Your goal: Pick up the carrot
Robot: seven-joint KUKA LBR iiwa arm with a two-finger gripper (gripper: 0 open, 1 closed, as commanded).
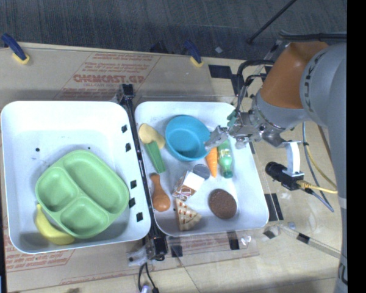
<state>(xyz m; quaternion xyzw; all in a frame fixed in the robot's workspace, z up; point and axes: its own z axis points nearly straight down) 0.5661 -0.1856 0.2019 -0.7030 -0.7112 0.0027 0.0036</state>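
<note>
My gripper (222, 136) hangs low over the upper right part of the right bin (256, 188), reaching in from the right edge with the orange band of my arm above it. I cannot tell from this angle how it is set, since the metal tip merges with the things beneath it. Just below and a touch to the left of that tip lies the carrot (212, 161), a small orange piece whose long axis runs nearly up and down in the view, its upper end pointing toward my gripper and its lower end toward the bin's middle. So the move I judge to matter is short: down along that axis and slightly left, with the closing direction set across the carrot's narrow width. The crowding is the trouble. A green bottle (225, 162) lies right beside the carrot on its right, parallel and seemingly touching, and the blue bowl (186, 137) sits just to its upper left. Farther down rest a brown round cookie (222, 203) and a pizza slice (186, 213). Farther left again, the left bin (12, 163) holds a green divided plate (82, 191), well apart from my work.
</note>
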